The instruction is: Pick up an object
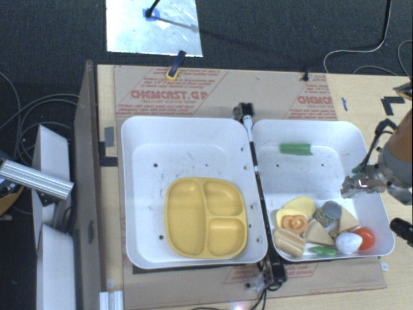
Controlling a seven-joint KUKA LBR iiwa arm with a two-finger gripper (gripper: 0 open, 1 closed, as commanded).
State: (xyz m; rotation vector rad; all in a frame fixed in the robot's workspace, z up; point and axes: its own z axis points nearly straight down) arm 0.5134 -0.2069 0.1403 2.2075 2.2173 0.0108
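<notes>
At the right rim of the right bin, in the camera view, we find the hand reaching in from the right, low over the bin wall, and we cannot tell from this slant whether it is released or clenched; nothing is visibly caught in it. Just below and to the left of the hand sits the cluster we would pick from: a small grey can nearest, with a white egg and a red ball beyond it toward the front corner, and a yellow piece with an orange centre further to the hand's left. These crowd each other, touching or nearly so, which we judge makes a clean grasp harder. Up and to the left of the hand, well apart from the pile, lies a green cylinder on bare bin floor, its long axis running left to right across the view, pointing roughly toward the hand's side. We judge this the easier target: alone, with room on both long sides. The yellow divided tray lies far to the hand's left, in the left bin on the counter.
</notes>
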